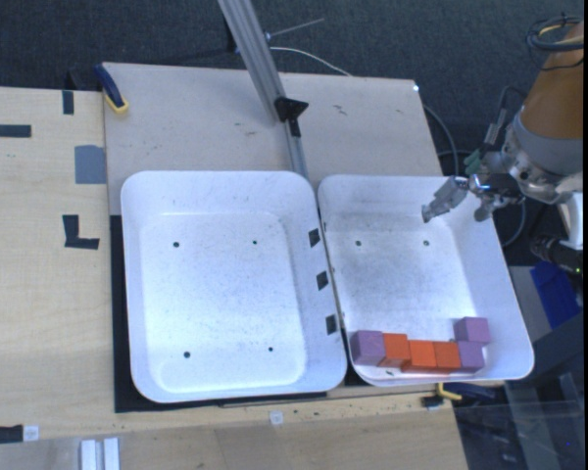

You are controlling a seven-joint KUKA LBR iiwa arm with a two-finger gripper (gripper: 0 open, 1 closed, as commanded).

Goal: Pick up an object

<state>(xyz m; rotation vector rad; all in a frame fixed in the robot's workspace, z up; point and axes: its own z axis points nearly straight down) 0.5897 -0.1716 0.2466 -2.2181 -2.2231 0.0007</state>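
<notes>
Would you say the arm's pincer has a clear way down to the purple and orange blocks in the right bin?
Probably yes: the pincer hangs over the right white bin's far end, nothing lies between, though the blocks hug the near wall.

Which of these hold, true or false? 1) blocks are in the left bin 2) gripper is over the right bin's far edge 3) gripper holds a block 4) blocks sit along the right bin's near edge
1) False. The purple and orange blocks lie in the right bin, not the left bin.
2) True. The gripper is at the right bin's far right corner.
3) False. Nothing is between its fingers; the blocks are well apart from it.
4) True.
</notes>
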